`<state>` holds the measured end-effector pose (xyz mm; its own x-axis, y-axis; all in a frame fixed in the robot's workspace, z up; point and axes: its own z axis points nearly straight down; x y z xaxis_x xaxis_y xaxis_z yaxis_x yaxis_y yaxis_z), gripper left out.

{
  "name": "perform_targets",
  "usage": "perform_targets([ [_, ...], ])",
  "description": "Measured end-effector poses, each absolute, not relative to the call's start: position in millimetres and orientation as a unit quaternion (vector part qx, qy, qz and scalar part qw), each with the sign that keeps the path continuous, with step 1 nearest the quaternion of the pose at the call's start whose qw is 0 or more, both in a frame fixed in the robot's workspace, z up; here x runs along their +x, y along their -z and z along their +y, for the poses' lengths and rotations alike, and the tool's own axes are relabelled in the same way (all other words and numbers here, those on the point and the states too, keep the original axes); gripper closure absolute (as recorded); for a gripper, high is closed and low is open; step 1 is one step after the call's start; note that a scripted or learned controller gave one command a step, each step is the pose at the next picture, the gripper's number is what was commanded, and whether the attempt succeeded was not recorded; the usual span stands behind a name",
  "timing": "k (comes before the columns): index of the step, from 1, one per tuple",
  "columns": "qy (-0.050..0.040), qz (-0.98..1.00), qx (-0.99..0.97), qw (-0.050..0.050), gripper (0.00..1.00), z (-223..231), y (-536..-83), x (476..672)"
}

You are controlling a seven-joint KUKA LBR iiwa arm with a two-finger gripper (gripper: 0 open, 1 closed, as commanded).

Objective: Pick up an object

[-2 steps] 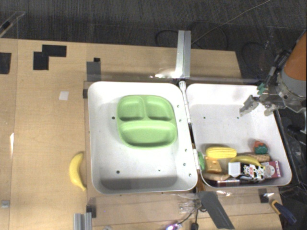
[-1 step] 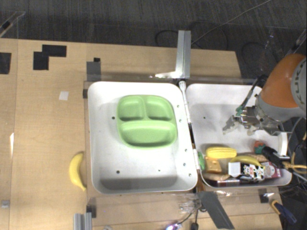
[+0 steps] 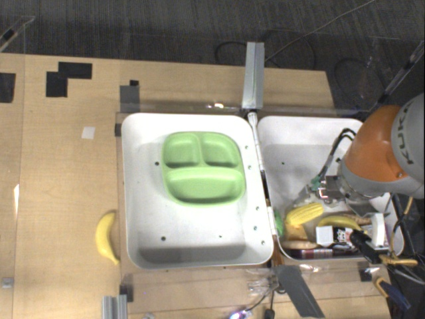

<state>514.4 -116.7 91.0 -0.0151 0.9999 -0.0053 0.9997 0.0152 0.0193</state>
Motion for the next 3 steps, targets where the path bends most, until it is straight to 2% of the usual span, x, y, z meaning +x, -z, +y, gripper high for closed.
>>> perform_targets([
  [1,-0.0060,0.839,0.544,0.014,0.00,-96.9,-92.2,495.7],
  [2,-0.0025,0.859,0.511,0.005,0.00,-110.2,-96.1,490.3],
  [3,-0.0040,0.859,0.512,0.006,1.00,-109.4,-106.2,492.4],
])
